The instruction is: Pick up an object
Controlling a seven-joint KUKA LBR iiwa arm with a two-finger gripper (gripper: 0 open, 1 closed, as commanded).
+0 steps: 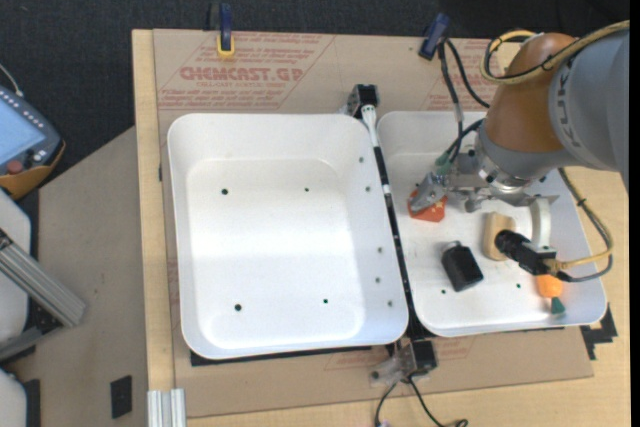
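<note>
Where the bench comes nearest to the camera, a small black clamp (412, 358) sits at the seam between the two bins. The left bin (185, 215) shows its white floor with a few small dark dots. In the right bin (480, 310), closest to the near wall, a small orange piece (548, 286) with a bit of green at its near end lies by the right corner. A little farther in and more to the left, a black block (462, 267) lies flat on the floor, apart from the other things. Just beyond it, to the right, is a pale tan object (493, 233).

Farther still, near the bin's left wall, lies the red object (428, 208). The gripper (437, 190) is directly at it, on its far side, very close or touching. I cannot tell whether the gripper is open or closed, nor whether it has hold of the red object. The arm (570, 105) rises behind, to the right. At the far side, a cardboard sheet (300, 65) with red print lies under the bins, with two blue clamps (225, 23) on its edge.
</note>
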